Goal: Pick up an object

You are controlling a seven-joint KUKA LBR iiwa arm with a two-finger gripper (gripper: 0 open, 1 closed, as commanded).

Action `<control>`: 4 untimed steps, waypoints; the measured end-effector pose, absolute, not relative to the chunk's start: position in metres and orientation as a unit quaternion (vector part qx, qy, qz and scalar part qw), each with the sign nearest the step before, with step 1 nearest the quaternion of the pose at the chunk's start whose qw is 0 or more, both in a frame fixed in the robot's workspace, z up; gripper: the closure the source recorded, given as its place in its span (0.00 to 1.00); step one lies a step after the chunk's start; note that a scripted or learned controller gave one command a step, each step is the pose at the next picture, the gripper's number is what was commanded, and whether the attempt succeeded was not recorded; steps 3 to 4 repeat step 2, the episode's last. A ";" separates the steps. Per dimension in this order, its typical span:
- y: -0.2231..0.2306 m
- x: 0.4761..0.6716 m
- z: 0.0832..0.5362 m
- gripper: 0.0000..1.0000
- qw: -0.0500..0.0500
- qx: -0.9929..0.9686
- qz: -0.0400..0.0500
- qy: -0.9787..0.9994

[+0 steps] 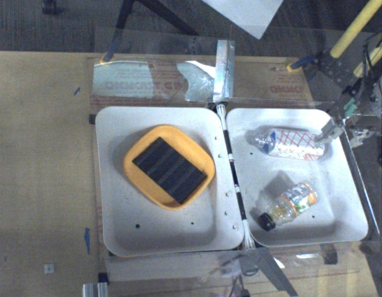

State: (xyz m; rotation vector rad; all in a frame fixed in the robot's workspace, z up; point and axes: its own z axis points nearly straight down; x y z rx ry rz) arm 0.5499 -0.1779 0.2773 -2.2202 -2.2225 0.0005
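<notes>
In the camera view we see the pincer low at the right bin's far right rim, its tip touching or just beside the end of the crinkled red-and-white packet. We judge that a grip this near the packet's edge could slip off the thin wrapper, or clip the bin wall. We cannot tell how far it stands open, nor whether it has hold of anything. A small bottle lies nearer us; an orange tray sits in the left bin.
</notes>
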 end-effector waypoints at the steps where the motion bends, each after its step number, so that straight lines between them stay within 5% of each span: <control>1: -0.127 0.596 0.129 0.00 0.000 -0.637 0.000 -0.771; 2: -0.131 0.635 0.084 0.00 0.023 -0.583 0.013 -0.812; 4: -0.131 0.635 0.084 0.00 0.023 -0.583 0.013 -0.812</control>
